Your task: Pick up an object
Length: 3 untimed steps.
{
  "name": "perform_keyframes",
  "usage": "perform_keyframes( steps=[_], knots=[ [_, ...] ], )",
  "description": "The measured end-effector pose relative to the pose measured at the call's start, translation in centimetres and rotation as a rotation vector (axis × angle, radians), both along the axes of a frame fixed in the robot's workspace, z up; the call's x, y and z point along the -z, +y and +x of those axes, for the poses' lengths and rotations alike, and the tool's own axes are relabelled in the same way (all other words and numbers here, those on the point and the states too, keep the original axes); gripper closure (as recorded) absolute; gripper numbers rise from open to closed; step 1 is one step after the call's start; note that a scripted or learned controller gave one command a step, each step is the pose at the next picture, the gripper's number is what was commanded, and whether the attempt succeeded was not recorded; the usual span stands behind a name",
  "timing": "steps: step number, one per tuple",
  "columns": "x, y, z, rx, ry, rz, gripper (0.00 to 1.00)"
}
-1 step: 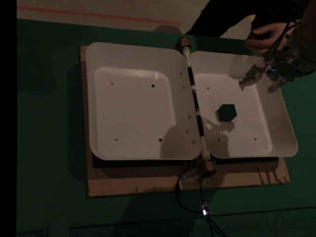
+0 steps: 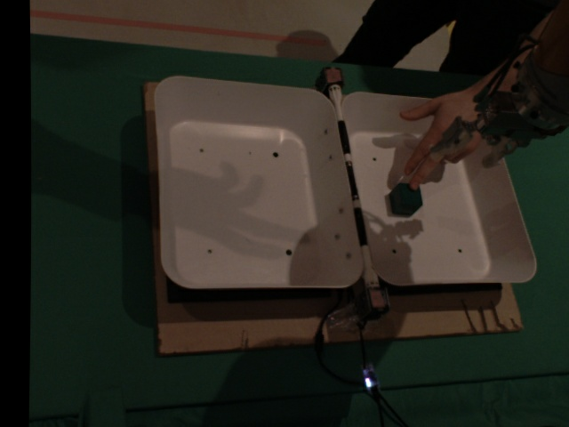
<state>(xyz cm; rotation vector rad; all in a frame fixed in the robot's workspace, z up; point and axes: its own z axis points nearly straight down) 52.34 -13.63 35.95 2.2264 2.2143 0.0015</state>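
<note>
A small dark green block (image 2: 406, 200) lies in the right bin (image 2: 484, 254), near its left-middle. A person's hand (image 2: 437, 130) reaches in from the upper right, wearing a patterned sleeve at the wrist. Its fingers point down at the block, and one fingertip (image 2: 413, 181) is at the block's top edge. I cannot tell if it touches.
The left bin (image 2: 182, 247) holds only small dark specks. A black-and-white striped bar (image 2: 349, 163) runs between the bins. Both sit on a cardboard sheet (image 2: 267, 338) over green cloth. A cable with a lit tip (image 2: 367, 378) trails off the front. The person's dark body (image 2: 444, 16) stands at the back right.
</note>
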Motion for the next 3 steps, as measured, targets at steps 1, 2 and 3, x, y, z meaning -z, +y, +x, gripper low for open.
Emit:
perform_keyframes(
  steps=[1,2,3],
  knots=[
    [5.4,-0.8,-0.7,0.001,0.004,0.000,0.00],
    [11.5,-1.4,-0.9,0.001,0.007,0.001,0.00],
    [15.8,-1.9,-0.5,0.000,0.007,0.000,0.00]
  ],
)
